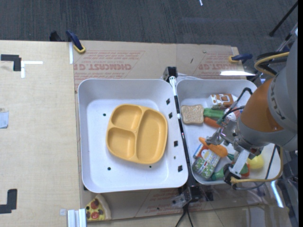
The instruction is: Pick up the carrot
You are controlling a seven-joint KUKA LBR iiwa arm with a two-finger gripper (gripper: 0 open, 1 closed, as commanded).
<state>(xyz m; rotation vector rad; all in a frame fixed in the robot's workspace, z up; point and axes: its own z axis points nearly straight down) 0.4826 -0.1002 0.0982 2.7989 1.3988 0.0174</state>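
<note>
In the right bin (189, 91), our gripper (221, 141) hovers just above the carrot (214, 149), which lies amid clutter beside a green packet (207, 163). We cannot tell how the fingers stand. We should straddle the carrot's middle, clear of the packet.

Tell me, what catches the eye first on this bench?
The yellow divided plate stands out, lying alone in the left bin. The right bin is crowded with toy food: a bread slice, a green juice pouch and an orange carrot. The grey and orange arm reaches in from the right, its gripper low over the carrot.
</note>
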